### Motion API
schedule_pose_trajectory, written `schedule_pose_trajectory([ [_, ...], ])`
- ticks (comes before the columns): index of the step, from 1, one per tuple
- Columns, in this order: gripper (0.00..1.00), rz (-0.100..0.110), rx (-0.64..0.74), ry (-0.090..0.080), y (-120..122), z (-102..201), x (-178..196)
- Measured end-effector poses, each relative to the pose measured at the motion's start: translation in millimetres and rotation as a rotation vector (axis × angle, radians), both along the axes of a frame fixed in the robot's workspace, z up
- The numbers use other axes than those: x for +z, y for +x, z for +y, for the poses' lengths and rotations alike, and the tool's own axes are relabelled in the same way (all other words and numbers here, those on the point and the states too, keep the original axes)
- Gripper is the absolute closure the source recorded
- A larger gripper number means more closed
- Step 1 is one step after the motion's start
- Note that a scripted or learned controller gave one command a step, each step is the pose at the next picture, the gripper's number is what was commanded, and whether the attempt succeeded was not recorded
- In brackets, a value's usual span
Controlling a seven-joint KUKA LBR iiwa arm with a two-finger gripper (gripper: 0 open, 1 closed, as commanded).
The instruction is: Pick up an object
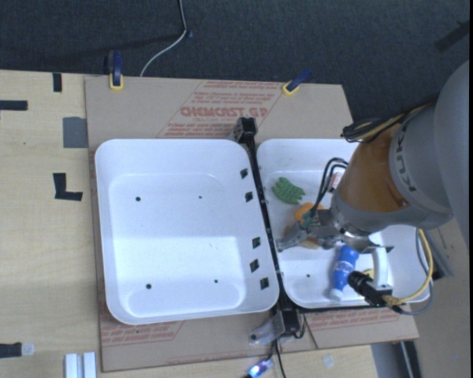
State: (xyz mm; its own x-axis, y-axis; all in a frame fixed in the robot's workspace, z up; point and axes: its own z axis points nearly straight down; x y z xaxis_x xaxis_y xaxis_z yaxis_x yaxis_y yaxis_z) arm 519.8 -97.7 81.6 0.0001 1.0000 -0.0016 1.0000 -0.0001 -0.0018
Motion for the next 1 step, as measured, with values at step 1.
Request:
schedule_pose_trajectory([
  [1,0.00,-0.003,0.002,0.001,42.7,4.0,3.4],
])
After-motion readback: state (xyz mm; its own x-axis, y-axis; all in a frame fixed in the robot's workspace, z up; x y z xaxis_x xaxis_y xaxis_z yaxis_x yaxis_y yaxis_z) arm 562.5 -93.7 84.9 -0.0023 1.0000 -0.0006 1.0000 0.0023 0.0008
